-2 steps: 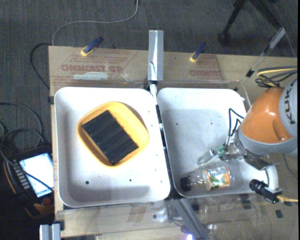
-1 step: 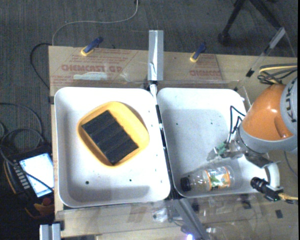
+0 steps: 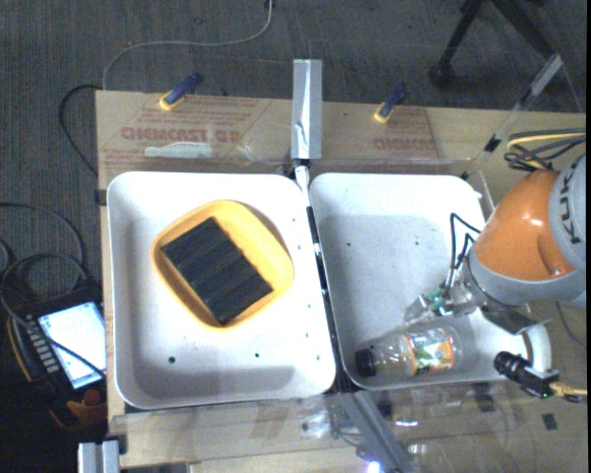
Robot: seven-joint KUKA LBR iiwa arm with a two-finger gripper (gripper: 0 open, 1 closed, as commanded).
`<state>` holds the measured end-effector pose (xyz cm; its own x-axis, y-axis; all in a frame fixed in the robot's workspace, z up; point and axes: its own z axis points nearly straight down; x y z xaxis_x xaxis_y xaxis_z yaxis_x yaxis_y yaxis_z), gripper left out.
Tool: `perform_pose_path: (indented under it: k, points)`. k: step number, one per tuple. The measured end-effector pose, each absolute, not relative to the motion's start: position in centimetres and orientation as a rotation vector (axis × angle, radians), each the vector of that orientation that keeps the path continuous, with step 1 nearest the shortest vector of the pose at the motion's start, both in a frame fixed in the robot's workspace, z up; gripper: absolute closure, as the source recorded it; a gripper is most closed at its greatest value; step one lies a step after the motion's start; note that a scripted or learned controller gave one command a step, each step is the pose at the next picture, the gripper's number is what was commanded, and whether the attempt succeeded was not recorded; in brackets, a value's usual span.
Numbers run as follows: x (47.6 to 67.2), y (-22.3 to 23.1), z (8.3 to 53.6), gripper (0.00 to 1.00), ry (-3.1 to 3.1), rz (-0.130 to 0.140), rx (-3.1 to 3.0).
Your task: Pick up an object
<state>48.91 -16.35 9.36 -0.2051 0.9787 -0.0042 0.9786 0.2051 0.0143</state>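
Grey carpet (image 3: 39,57), bench with two white bins (image 3: 138,382); bottle (image 3: 414,353) right; fingers' state unclear.

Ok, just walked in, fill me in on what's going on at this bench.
A grey robot arm with an orange band reaches from the right into the right shallow white bin, its hand low over a clear plastic bottle with a dark cap lying on its side along the bin's near edge. Whether it has gripped anything cannot be told. The left shallow white bin holds a yellow dish with a dark ribbed insert, untouched.
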Motion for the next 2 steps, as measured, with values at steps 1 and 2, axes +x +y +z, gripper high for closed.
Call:
perform_pose_path:
  k: [1,2]
  points:
    - [57.53,-12.22,20.35,1.00,2.352,-0.002,2.081]
    - [57.51,-12.27,20.35,0.00,2.351,-0.003,2.081]
